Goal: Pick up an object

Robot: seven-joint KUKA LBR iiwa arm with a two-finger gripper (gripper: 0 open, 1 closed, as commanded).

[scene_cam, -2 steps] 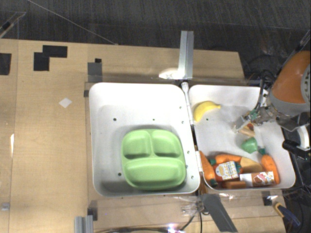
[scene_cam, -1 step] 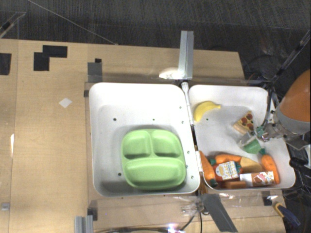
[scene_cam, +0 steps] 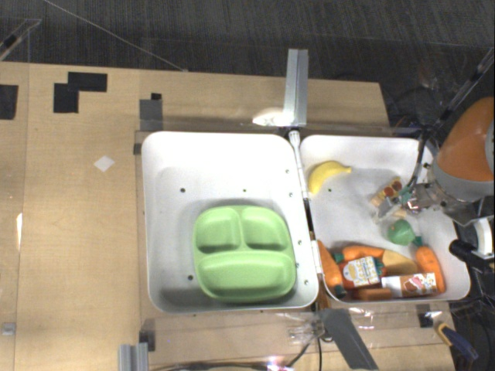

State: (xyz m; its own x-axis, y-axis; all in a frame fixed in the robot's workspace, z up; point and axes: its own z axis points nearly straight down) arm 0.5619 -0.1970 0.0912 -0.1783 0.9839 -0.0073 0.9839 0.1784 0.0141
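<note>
The right bin (scene_cam: 363,157) holds a yellow banana (scene_cam: 326,175) near its back left. A small brown and red item (scene_cam: 386,192) lies near the middle, and a green item (scene_cam: 401,233) lies just in front of it. Along the front wall sit orange carrot-like pieces (scene_cam: 363,253), a labelled orange bottle (scene_cam: 362,270) and a white and red packet (scene_cam: 414,284). My gripper (scene_cam: 412,199) hangs at the bin's right side, between the brown item and the green item, below the arm's orange band (scene_cam: 469,147).
In the left bin (scene_cam: 166,168) rests a green divided plate (scene_cam: 243,252) toward the front. A metal post (scene_cam: 297,87) stands behind the wall between the bins. Wooden bench top (scene_cam: 69,230) stretches to the left.
</note>
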